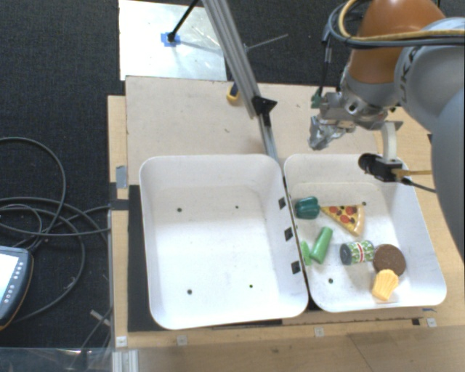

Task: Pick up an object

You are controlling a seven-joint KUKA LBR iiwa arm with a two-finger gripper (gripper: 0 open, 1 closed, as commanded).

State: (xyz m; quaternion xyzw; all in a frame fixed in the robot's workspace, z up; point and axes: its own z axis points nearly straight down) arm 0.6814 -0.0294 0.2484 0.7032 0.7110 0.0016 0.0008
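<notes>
Hanging over the tabletop (182,116) just beyond the far rim of the right bin (425,254), the pincer (322,136) points downward at the end of the grey arm (429,65), which comes in from the right with its orange band (392,18) above the wrist. Whether the pincer is released or clenched I cannot tell from this angle; nothing can be seen gripped in it.

All the things to pick lie in the right bin, well apart from the pincer. A dark green piece (306,208) sits close to the bin's left wall, and a pizza slice (344,216) lies just to its right. Nearer the camera, a light green cylinder (322,242) lies tilted, with a small green bit (305,252) beside it against the left wall. To the right of the cylinder a green can (357,252) lies on its side, touching or almost touching a brown disc (389,259). A yellow piece (385,285) lies just on the near side of the disc, close to the near right corner.

The left bin (218,232) stands side by side with the right one. A slanted metal pole (240,58) crosses the far side of the tabletop and reaches down to the gap between the bins. Dark cables (51,218) loop on the floor at the left.
</notes>
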